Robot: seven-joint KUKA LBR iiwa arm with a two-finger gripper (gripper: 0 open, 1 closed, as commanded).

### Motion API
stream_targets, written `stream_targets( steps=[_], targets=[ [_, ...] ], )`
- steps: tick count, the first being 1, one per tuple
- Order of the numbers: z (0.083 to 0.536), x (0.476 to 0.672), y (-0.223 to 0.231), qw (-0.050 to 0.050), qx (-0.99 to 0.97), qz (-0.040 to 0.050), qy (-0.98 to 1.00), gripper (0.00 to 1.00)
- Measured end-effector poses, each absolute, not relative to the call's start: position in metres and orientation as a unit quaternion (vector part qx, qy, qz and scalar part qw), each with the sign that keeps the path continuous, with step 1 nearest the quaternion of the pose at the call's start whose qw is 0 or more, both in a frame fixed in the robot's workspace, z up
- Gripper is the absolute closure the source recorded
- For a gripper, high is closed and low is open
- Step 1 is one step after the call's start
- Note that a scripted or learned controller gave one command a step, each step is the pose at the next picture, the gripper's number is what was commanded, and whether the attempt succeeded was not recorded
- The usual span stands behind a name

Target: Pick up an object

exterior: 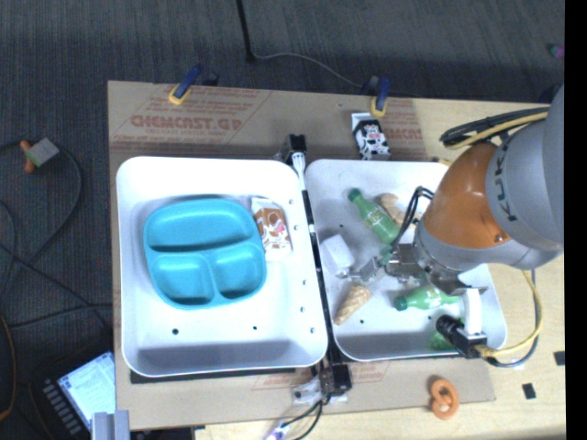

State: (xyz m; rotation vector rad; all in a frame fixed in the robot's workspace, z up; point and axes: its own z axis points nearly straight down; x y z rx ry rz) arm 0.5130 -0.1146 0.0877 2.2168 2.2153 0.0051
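While the dark carpet [83, 26] runs all round it, the brown bench board [229, 117] carries an orange ring [444, 396] at its near edge. Nearer me in the right bin [367, 345] lie a cone [352, 302] and a green bottle [420, 298]; the gripper [390, 266] sits low between them, though whether it grips anything I cannot tell. A second green bottle [374, 215] lies farther back. The left bin [147, 337] holds a blue divided tray [204, 250].
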Motion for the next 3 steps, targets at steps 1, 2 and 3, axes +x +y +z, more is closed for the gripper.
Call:
stream_targets(
  steps=[1,2,3],
  targets=[
    [0.088,0.631,-0.098,0.004,0.707,0.0022,0.708,0.00],
    [0.098,0.632,-0.099,0.006,0.706,0.0014,0.708,1.00],
    [0.185,0.611,-0.054,0.001,0.707,0.0005,0.708,1.00]
  ],
)
